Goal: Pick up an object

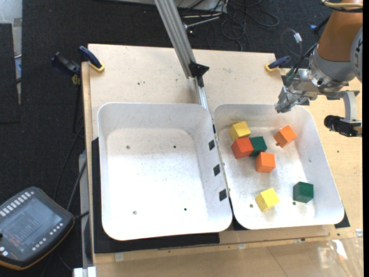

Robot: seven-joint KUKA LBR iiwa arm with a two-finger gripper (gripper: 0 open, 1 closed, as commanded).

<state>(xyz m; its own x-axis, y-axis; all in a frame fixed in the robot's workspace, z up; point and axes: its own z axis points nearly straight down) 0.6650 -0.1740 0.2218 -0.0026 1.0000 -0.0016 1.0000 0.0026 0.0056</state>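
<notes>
Blocks lie loose in the right bin (326, 172), a shallow white tray with rounded corners: two yellow, three orange, two green, all small hard-edged cubes. The gripper (285, 104) hangs above that bin's far rim, nearest one orange cube (285, 135); whether it is parted or closed cannot be told.
</notes>
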